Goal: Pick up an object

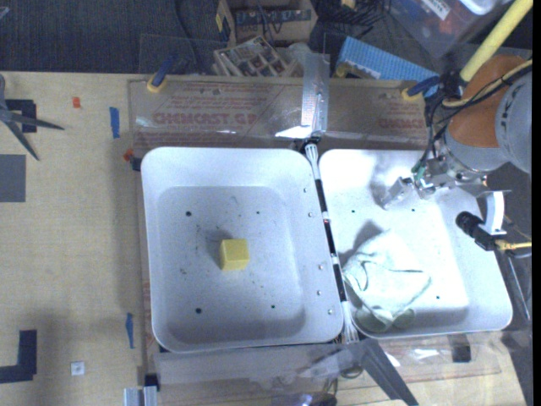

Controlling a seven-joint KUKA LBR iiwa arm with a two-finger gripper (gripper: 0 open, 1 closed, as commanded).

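Two shallow white bins side by side on a cluttered wooden bench. Gripper poised over the upper part of the right bin, pointing left and slightly down; jaw state impossible to tell at this slant. Just below and slightly left of it, a crumpled pale cloth-like heap, near but apart, the closest candidate. Well off to the left and lower, across the divider, a small yellow block in the left bin, roughly square, no clear long axis. Behind the gripper, to the right, grey arm with orange band, reaching in low.
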